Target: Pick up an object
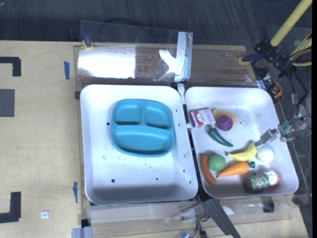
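Observation:
The right bin (257, 99) holds several toy foods. A red and white packet (200, 117) lies at its upper left beside a purple fruit (225, 122). A dark green pepper (218, 136) lies below them. A yellow banana (243, 153) touches a white egg (266, 155). A green ball (216, 162), an orange carrot (233, 170) and a reddish sausage (206, 171) cluster at the lower left. A green jar with a label (261, 181) lies on its side near the front wall.
The left bin (94, 148) holds a blue divided plate (143, 126). A clear plastic panel (133, 58) stands behind the bins. A small metal fitting (277, 133) reaches over the right bin's right rim. A yellow pole and cables (290, 21) are at the upper right.

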Motion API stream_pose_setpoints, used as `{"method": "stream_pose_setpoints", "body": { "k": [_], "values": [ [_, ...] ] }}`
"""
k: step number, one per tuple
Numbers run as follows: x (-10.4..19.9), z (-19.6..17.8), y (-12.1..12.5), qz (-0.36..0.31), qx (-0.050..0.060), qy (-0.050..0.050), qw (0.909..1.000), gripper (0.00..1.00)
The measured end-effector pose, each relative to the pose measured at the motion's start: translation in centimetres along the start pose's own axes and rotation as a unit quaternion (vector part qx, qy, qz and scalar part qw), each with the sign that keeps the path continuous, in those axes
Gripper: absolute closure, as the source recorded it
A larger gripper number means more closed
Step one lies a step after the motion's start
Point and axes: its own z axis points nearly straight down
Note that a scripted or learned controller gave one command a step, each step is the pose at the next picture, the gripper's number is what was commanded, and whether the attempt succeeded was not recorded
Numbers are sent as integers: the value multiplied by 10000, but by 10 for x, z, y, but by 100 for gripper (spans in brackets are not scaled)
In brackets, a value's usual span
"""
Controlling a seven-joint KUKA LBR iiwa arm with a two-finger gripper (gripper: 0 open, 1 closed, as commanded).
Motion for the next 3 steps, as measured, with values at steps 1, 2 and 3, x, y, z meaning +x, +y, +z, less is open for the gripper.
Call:
{"method": "stream_pose_setpoints", "body": {
  "k": [1,2,3],
  "values": [
    [-16,120,39,-393,-50,-32,9992,0],
    [-16,109,40,-380,-69,-35,9992,100],
    [18,23,90,111,-48,-21,9999,100]
  ]
}}
